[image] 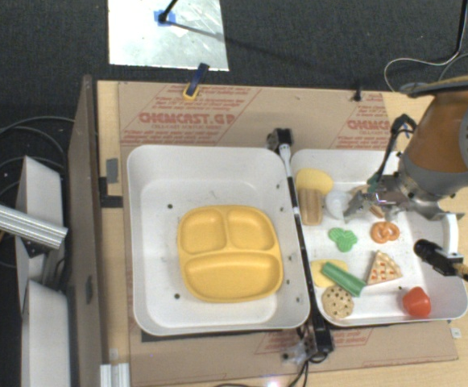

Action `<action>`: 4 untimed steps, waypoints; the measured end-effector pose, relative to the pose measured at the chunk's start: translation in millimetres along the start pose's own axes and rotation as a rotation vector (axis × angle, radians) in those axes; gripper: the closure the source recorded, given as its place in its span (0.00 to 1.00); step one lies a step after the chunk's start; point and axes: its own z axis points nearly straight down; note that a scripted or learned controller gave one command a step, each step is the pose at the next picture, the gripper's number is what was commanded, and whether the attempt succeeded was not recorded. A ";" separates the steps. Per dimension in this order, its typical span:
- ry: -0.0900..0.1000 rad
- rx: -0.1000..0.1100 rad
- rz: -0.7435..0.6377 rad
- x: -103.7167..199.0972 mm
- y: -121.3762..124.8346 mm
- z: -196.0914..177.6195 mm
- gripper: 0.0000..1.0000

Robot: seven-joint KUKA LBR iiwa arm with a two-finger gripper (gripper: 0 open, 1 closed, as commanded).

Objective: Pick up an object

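Half the tool (368, 203) blurs over pretzel (384, 232).

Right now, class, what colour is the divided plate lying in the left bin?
Yellow. The divided plate shows best in the camera view, lying in the white left bin.

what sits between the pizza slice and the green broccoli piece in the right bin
Bare white bin floor lies between the pizza slice and the broccoli, seen in the camera view.
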 end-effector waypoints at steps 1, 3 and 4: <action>-0.002 -0.005 0.002 32.6 -35.3 53.9 0.00; -0.006 -0.015 -0.003 -51.7 96.6 48.1 0.00; -0.008 -0.016 -0.005 -52.0 96.5 36.6 1.00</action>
